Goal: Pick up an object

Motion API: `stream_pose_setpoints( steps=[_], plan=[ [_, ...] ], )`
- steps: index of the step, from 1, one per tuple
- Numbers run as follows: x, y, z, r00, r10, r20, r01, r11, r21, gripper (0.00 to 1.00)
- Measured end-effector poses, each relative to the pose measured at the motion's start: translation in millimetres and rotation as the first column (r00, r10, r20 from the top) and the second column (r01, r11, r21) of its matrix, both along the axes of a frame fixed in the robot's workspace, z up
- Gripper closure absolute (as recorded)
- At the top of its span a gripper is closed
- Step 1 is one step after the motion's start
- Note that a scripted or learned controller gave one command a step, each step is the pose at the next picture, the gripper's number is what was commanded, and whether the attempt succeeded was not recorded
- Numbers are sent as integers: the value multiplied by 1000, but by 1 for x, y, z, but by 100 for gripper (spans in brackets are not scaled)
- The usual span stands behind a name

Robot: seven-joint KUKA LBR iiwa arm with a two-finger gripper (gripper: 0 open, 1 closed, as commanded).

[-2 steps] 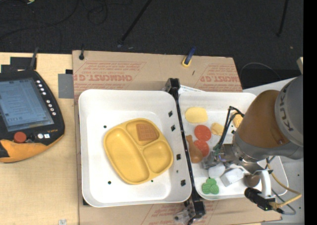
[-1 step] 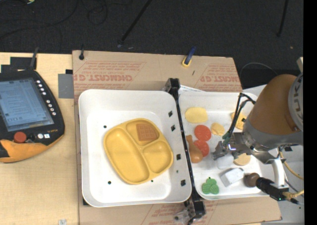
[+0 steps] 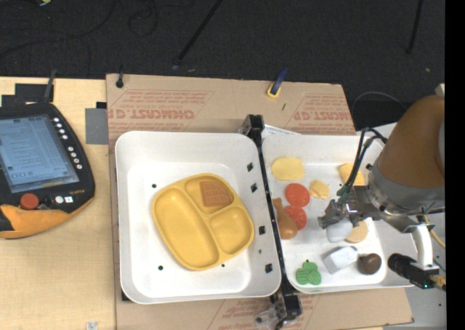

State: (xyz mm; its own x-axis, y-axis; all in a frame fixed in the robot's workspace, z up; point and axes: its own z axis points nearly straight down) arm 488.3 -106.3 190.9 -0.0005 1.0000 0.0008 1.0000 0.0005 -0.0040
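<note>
A: Pincer (image 3: 338,225): recorded low in the right bin (image 3: 330,148), at the end of the grey arm (image 3: 407,168) entering from the right. Jaw state: cannot be told; the mechanism is seen from above as a dark and pale cluster, and no item is seen clamped in it.

B: Items nearest the pincer?

A: Entered as follows. Tan piece (image 3: 357,233), just beside it on the right, partly covered. Red round item (image 3: 296,194) and a second red item (image 3: 296,216), near on the left. Brown item (image 3: 287,228) against the divider. Grey-white block (image 3: 339,258) and dark brown item (image 3: 369,263), just below. Green item (image 3: 309,273) at the front wall. Yellow oval (image 3: 288,168) and small yellow piece (image 3: 320,190), further back.

B: Left bin?

A: Left bin (image 3: 138,176): one yellow divided tray (image 3: 178,230), with a brown waffle-like square (image 3: 214,193) in its upper compartment. Well apart from the pincer.

B: Step in hand?

A: Judged to be the descent or closing phase over the cluttered middle of the right bin. No lift can be confirmed. The intended target is not certain; the tan piece or a pale object beneath the tool is thought likeliest.

B: Requirement for the next move?

A: A firm closure on a single item is called for, followed by a straight vertical lift, so that the neighbouring red items and grey-white block are not dragged along.
</note>
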Motion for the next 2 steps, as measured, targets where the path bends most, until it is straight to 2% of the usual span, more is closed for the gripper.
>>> stream_pose_setpoints(
  steps=[1,2],
  plan=[
    [1,-1,36,1000,1,0,-1,1000,0,100],
    [23,42,23,1000,4,-4,-4,1000,1,100]
  ],
)
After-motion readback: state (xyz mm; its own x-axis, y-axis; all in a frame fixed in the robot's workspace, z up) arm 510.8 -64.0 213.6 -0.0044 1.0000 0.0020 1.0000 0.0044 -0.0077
